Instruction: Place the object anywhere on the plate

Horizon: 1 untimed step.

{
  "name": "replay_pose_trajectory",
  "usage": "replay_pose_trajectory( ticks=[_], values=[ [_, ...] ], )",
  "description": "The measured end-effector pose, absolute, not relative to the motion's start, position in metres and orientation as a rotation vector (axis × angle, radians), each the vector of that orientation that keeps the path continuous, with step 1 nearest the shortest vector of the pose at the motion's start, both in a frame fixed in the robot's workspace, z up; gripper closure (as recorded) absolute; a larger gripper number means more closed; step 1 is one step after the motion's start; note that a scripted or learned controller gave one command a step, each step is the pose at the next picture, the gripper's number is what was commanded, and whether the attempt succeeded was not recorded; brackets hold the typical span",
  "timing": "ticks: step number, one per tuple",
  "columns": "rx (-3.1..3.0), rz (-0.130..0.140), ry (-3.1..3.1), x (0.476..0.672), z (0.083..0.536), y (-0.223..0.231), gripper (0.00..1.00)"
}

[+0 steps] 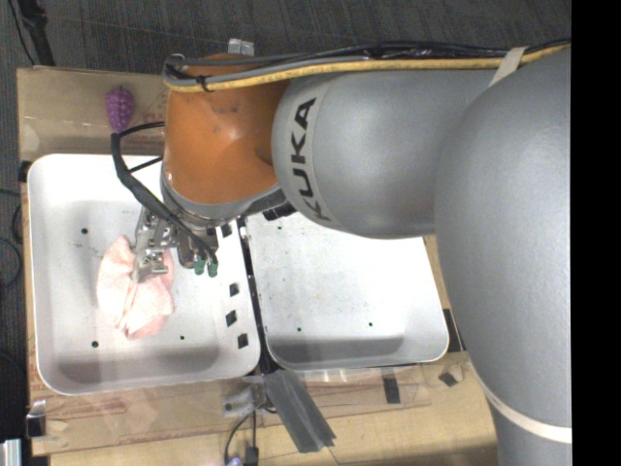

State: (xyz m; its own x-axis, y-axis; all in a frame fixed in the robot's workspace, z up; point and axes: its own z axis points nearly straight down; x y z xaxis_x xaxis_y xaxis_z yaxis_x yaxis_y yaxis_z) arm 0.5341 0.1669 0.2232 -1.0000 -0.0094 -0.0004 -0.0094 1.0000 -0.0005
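Grey and bulky, the arm (427,134) reaches in from the right, its orange band (218,134) hanging over the seam between the two bins. The gripper (152,260) points down into the left bin (58,260), directly over a pink, plate-like object (134,294) lying on that bin's floor. Whether its jaws are open, or grip anything, cannot be told. The right bin (340,299) sits just beside. A purple object (119,108) rests on the bench beyond the left bin.
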Motion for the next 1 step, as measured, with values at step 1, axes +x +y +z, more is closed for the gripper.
replay_pose_trajectory(
  ticks=[1],
  values=[
    [-0.014,-0.001,3.141,0.5342,0.2234,0.1668,0.00]
  ],
)
